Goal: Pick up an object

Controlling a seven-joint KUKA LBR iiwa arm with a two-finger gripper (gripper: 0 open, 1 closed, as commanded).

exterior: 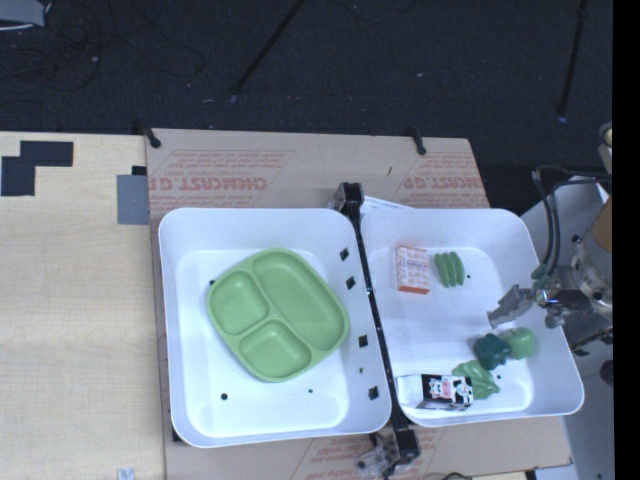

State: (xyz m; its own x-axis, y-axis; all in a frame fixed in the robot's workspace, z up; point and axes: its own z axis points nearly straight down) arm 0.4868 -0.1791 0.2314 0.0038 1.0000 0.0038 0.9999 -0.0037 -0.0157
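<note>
Black-and-white carton (pixel 446 390) at the right bin's (pixel 545 396) near rim, green toys beside it.

From the right edge the gripper (pixel 520 306) pokes over the bin's right wall, low, pointing left; whether its fingers are open or shut I cannot tell. Just below it sit a teal toy (pixel 491 350) and a green toy (pixel 521 343), touching. Orange packet (pixel 412 269) and green pod (pixel 449 268) lie farther back, bare floor between. Left bin (pixel 190 368) holds a green tray (pixel 276 313).
</note>
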